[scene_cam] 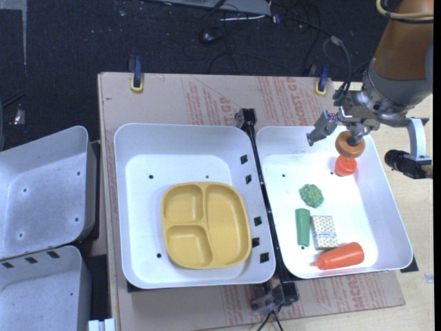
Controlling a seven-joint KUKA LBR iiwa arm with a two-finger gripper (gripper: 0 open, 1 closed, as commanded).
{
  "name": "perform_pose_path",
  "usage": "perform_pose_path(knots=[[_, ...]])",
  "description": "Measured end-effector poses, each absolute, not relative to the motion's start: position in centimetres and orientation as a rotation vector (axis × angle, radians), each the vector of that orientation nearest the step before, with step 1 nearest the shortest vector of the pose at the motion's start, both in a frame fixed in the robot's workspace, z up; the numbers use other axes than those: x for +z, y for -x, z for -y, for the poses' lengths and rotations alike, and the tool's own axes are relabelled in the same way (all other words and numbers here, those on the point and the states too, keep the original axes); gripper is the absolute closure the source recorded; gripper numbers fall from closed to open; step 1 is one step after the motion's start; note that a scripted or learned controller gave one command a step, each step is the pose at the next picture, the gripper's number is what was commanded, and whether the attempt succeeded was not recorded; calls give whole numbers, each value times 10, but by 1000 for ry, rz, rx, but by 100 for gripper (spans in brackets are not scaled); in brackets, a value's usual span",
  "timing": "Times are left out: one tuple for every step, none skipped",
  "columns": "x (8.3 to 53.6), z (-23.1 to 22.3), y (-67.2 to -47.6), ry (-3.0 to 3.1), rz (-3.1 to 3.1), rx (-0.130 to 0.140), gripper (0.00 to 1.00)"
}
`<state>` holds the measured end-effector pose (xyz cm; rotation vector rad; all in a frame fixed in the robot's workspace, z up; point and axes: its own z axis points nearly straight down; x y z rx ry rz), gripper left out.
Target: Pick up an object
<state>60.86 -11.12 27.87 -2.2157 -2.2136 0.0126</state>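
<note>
My gripper (341, 133) hangs over the far part of the right bin (396, 216), at the end of the grey arm with its orange band. Right beneath it is an orange and red object (346, 156), close to the gripper or touching it; which of the two is unclear. Nearer the front of this bin lie a green bumpy ball (312, 195), a green stick (302, 227), a small patterned box (324, 231) and a red-orange bottle-shaped toy (339, 256).
The left bin (138, 185) holds a yellow divided plate (206, 224). A black divider (258, 185) runs between the two bins. White bin lids (41, 185) lie off the bench to the left. Yellow clamps (138, 81) hold the board's far edge.
</note>
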Motion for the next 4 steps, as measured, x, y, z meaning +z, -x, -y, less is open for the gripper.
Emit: perform_pose_path(knots=[[286, 111, -610, 2220, 2223, 1, 0], [222, 114, -613, 2220, 2217, 6, 0], [175, 121, -613, 2221, 2217, 6, 0], [128, 129, -610, 2221, 2217, 5, 0]])
